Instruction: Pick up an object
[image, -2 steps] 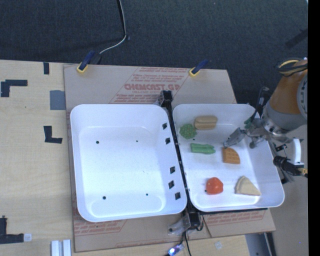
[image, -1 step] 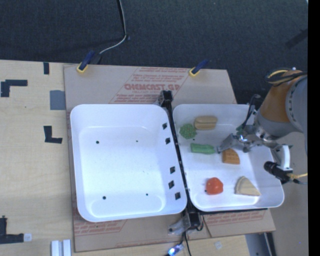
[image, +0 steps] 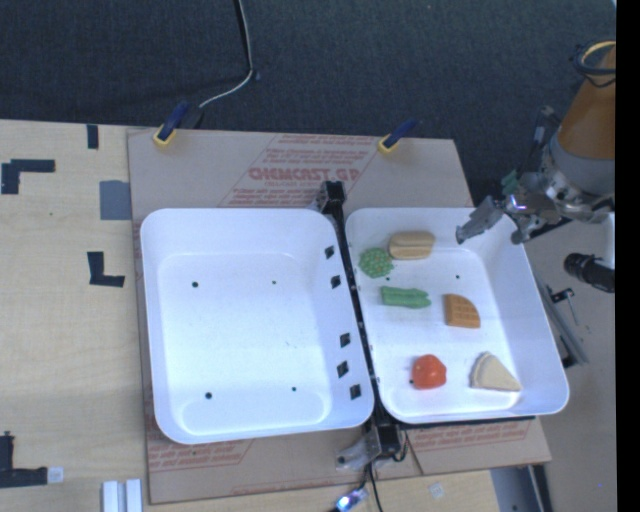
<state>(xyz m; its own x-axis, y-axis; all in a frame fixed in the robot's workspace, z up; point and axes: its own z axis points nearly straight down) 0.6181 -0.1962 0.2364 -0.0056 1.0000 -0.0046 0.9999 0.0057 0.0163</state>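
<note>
The right bin (image: 540, 330) holds several toy foods. A tan bread roll (image: 411, 244) lies at its far edge, with a green broccoli piece (image: 376, 263) just left of it. A green pod (image: 404, 296) rests below those, and an orange waffle square (image: 461, 311) sits to its right. Near the front are a red tomato (image: 429, 371) and a pale cheese wedge (image: 493, 373). My gripper (image: 497, 226) hangs over the bin's far right corner, right of the bread roll, open with nothing between its fingers.
The left bin (image: 160, 300) stands beside the right one, with a black divider strip (image: 345, 310) between them. Both rest on a cardboard sheet (image: 290, 170) held by two clamps at the back. A cable (image: 235, 80) runs off at the top.
</note>
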